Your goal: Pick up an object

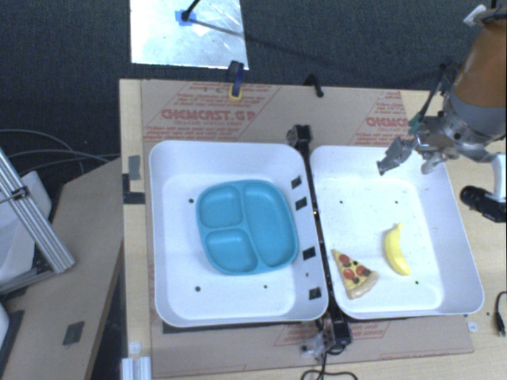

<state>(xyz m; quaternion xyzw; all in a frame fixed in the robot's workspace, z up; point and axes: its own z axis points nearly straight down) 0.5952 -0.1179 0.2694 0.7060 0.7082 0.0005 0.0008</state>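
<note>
Pizza slice (353, 273) low; gripper (410, 157) spread above bin (444, 212).

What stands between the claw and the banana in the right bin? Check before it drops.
Nothing visible. The claw hangs over the far edge of the right bin, and the banana lies nearer the camera on bare white floor. The pizza slice sits apart, left of the banana, off that line.
</note>
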